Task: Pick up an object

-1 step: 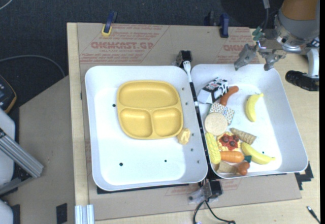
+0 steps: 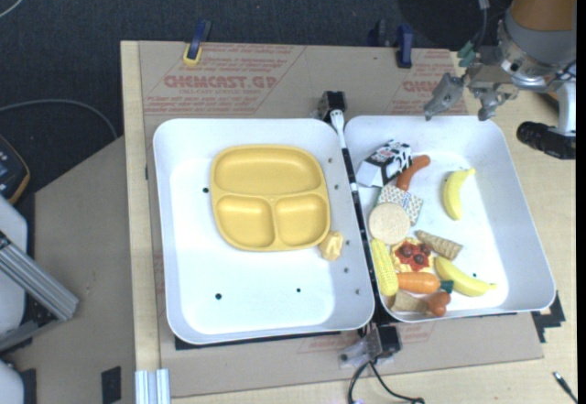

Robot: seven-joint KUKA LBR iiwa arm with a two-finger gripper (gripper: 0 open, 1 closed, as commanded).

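Note:
My gripper (image 2: 465, 103) hangs over the far rim of the right bin (image 2: 522, 210), its two fingers spread apart with nothing between them. Below it, in that bin, lies a pile of toy food: a small banana (image 2: 456, 192), a second banana (image 2: 465, 278), a red sausage (image 2: 412, 171), a black-and-white carton (image 2: 392, 158), a round cracker (image 2: 390, 222), a corn cob (image 2: 385, 267), a pizza slice (image 2: 412, 254) and a carrot (image 2: 418, 283). The gripper touches none of them.
The left bin (image 2: 183, 237) holds a yellow divided plate (image 2: 270, 196) and a small pale yellow piece (image 2: 331, 246) by its right wall. Both bins rest on a brown board (image 2: 265, 72) with clamps at its far edge.

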